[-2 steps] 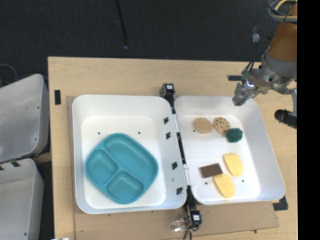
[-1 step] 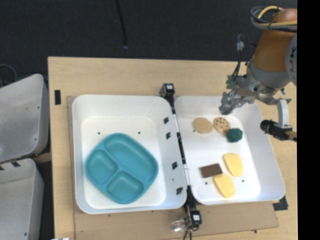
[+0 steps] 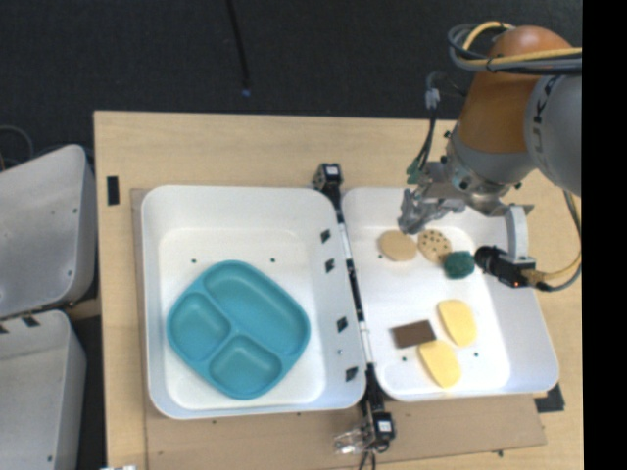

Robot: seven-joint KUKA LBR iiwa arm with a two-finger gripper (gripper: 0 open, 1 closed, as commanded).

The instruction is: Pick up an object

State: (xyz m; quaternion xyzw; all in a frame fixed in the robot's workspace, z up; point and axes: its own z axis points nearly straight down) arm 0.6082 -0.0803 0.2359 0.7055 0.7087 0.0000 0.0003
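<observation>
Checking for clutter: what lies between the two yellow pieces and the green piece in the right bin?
Camera view: bare white bin floor separates the yellow pieces from the green piece.

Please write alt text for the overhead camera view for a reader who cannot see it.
A grey and orange robot arm lowers its hand over the right white bin, just above a tan round piece, a speckled cookie and a green piece. Nearer lie a brown block and two yellow pieces. The left bin holds a blue divided tray.
</observation>
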